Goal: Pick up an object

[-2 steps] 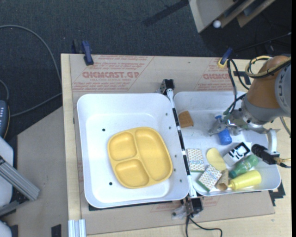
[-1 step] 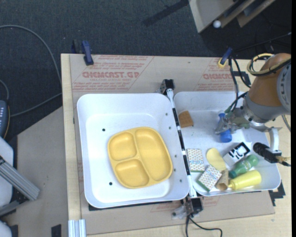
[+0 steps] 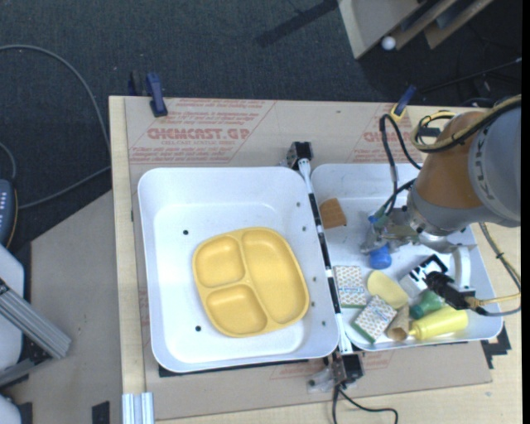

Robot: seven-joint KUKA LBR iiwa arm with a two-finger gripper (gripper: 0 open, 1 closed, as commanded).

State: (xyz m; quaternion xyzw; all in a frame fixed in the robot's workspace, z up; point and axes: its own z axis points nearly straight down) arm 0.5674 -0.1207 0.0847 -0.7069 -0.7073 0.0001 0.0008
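One gripper (image 3: 379, 242) low in the right bin (image 3: 352, 184)
Reach step, above a blue object (image 3: 379, 257); finger state unclear; next: descend, close.

Dark grey carpet floor (image 3: 74, 50) fills the top and left, a thin cable (image 3: 83, 79) curving across it at ten o'clock. At one o'clock sits pale wooden furniture (image 3: 414, 25). The tan bench board (image 3: 240, 128) shows red print, blue clamp (image 3: 155, 93) gripping its top edge.
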